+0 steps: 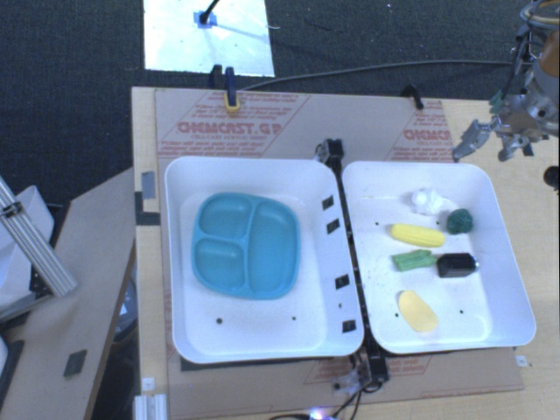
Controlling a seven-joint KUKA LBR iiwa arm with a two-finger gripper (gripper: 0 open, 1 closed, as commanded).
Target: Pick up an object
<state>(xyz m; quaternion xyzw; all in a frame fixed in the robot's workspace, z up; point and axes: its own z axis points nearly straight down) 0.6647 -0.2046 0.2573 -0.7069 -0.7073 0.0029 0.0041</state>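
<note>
Hanging above the right bin's (490, 182) far corner, the gripper (492, 143) is spread apart and grasps nothing. The yellow corn (417, 234) lies well apart from it; the frame edge cuts off the arm.

The arm (544, 24) is cut off by the right edge; the small white object (426, 201) is too blurred to identify

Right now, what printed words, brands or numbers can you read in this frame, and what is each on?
"CHEMCAST GP", red print on the brown board under the bins, at its upper left.
A second red print of the same kind at the board's upper right, partly cut off by the right bin: too blurred to read surely.
Smaller red lines beneath both: too small to read.
Nothing readable on the blue plate.
</note>
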